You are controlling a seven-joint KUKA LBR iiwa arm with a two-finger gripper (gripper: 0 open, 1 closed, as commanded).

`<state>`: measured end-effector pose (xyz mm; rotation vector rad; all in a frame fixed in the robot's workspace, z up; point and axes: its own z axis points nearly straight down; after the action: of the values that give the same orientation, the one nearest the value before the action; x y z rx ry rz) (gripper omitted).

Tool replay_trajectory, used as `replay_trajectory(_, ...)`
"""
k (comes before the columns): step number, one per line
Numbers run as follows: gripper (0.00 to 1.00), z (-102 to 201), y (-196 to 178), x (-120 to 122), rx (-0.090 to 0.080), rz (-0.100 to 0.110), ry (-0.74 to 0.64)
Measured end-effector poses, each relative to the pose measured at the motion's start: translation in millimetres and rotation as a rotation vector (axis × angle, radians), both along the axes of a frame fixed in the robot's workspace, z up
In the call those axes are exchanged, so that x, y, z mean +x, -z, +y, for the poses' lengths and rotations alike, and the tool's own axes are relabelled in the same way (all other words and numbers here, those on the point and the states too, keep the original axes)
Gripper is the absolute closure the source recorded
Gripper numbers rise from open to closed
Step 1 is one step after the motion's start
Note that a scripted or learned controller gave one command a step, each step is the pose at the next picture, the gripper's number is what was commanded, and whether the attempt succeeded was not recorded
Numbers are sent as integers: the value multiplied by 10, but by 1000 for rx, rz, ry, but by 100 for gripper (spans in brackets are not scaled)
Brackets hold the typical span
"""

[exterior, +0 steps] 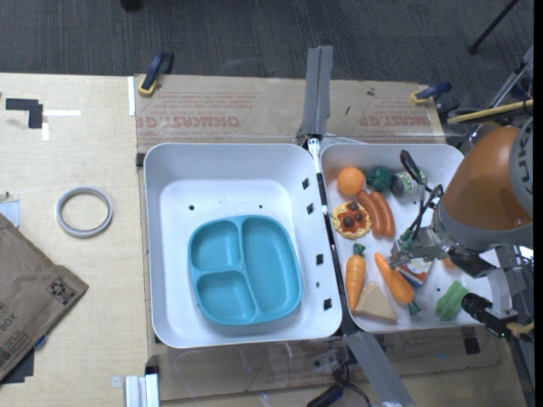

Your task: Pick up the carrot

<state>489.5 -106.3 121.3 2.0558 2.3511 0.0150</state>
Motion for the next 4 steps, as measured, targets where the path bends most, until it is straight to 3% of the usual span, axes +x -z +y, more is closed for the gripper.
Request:
replay_trajectory(1,0,1,0,0,0,0,0)
replay_trajectory(2,0,-164,240,-42,4,12,-164)
replay_trajectory(3,100,-183,118,4,0,0,-161)
replay_trajectory(4,0,-175,149,-15,3,7,-161)
